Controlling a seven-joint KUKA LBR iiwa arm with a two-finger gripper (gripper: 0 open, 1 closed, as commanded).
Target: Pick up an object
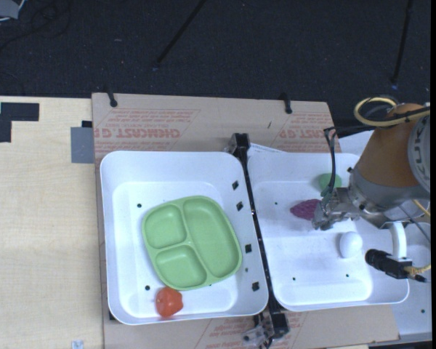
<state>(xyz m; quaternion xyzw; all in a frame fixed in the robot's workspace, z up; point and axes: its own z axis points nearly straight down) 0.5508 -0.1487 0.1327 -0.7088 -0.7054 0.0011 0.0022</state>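
Red, rounded object (pixel 168 302) lies nearest the camera in the left bin (pixel 116 195), beside a green 3-compartment plate (pixel 192 242). In the right bin (pixel 305 297), a white ball (pixel 349 244) sits just right of and nearer than the hand (pixel 323 215); a purple object (pixel 304 209), the likeliest target, lies immediately left of the hand, touching or nearly so. How far the hand is open cannot be told, and nothing is seen held. A green object (pixel 327 182) lies beyond. Red cardboard (pixel 203 126) lettering, inverted, is not reliably legible.
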